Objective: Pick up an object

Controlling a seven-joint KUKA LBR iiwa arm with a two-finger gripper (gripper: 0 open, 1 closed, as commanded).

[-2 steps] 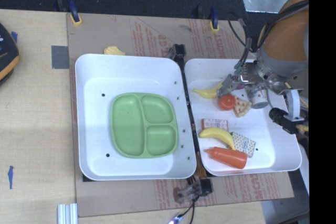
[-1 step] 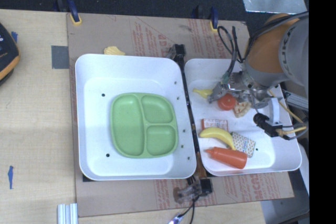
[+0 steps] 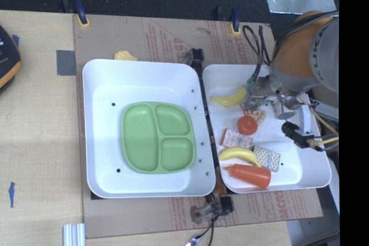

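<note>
Right white plastic bin [image 3: 314,173], shallow, smooth-walled: holds the candidate items. Item one, a yellow curved plastic banana [image 3: 229,98], lies at the bin's ten o'clock, just beside the gripper [image 3: 252,102]; judged light, rigid and slick, best taken across its narrow middle. Item two, a small red round tomato-like toy [image 3: 247,124], sits near the centre, likely to roll; take it across its widest part. Item three, a second yellow banana [image 3: 238,154], lies at seven o'clock, touching an orange-red carrot-shaped toy [image 3: 249,174] at six o'clock; both look hard and glossy. Two flat printed packets, one red-and-white [image 3: 234,138], one blue-speckled [image 3: 267,157], appear thin and hard to pinch. Gripper hangs low at the bin's eleven o'clock; whether it is spread or clenched cannot be told. Left white bin [image 3: 95,124] holds a pale green three-compartment plastic tray [image 3: 157,136], matte and stiff.
</note>
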